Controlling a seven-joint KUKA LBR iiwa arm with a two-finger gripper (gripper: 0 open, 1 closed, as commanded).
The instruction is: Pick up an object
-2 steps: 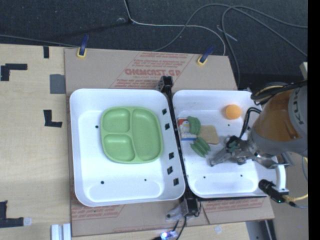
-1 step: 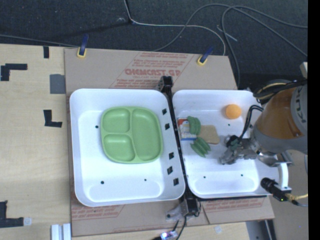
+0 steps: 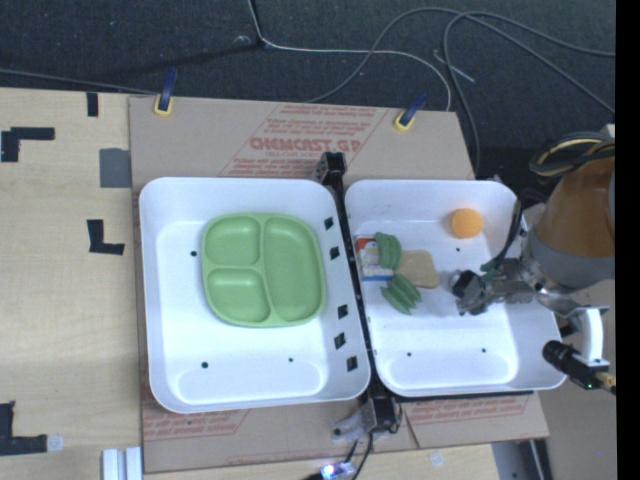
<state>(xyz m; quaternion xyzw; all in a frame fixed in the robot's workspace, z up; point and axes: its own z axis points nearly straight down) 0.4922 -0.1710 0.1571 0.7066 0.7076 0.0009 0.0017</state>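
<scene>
In the right bin (image 3: 440,368) lie an orange ball (image 3: 466,223) near the back, a tan block (image 3: 419,268) at the middle, and two green leafy pieces (image 3: 401,292) beside it, with a small red and white item (image 3: 369,256) by the left wall. My gripper (image 3: 470,293) hangs low over the bin's right half, to the right of the tan block and in front of the ball. Nothing shows between its dark fingers.
The left bin (image 3: 170,368) holds a green divided plate (image 3: 264,269). Black clips run along the wall between the bins. Both bins rest on a cardboard sheet (image 3: 300,138) held by yellow clamps. Cables trail across the dark floor at the back.
</scene>
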